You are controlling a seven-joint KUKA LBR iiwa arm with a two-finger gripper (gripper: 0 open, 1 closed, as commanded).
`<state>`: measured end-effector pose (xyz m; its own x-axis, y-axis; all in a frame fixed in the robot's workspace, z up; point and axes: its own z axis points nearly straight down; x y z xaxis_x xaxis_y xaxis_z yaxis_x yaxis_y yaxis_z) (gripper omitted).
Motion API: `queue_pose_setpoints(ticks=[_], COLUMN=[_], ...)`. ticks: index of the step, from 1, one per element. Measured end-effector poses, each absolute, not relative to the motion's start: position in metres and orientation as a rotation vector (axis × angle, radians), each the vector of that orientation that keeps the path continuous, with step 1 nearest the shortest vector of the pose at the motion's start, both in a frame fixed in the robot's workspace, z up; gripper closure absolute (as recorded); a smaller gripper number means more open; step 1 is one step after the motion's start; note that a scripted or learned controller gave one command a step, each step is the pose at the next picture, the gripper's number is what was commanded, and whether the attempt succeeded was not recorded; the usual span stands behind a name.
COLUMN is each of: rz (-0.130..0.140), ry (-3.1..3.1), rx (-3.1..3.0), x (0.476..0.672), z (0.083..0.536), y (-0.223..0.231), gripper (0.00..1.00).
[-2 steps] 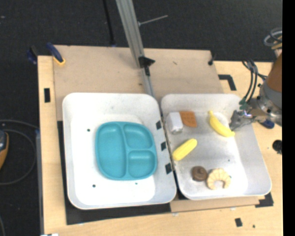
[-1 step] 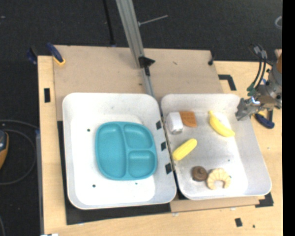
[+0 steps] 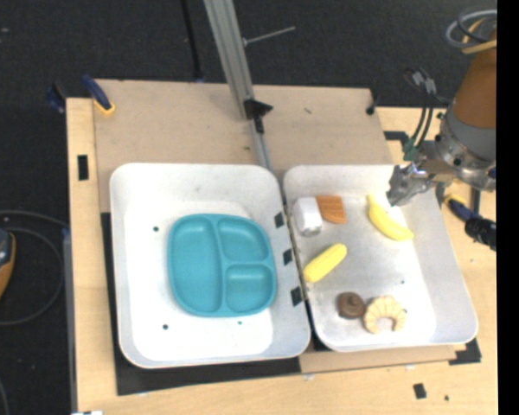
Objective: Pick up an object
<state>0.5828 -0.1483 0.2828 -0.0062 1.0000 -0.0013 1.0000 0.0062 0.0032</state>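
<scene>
We hover our two-finger gripper (image 3: 401, 185), whose spread we cannot tell, just beside the curved yellow plastic banana (image 3: 387, 219) in the right white bin (image 3: 445, 258); we risk nudging it aside and closing on nothing.

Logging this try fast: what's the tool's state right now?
Tool: cannot be told; it hangs over the right bin just above the banana, with nothing seen held.

You're looking at a robotics lab: a plywood bench (image 3: 199, 119) with clamps, an aluminium rail (image 3: 227, 41), and loose cables (image 3: 22, 309) on dark carpet.
</scene>
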Motion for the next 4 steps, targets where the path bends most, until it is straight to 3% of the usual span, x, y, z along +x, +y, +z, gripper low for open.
queue_pose_setpoints(ticks=[4], rz=[-0.002], ry=[2.23], rx=[2.215], x=[0.607], z=[0.235], y=[0.07], gripper=[1.0])
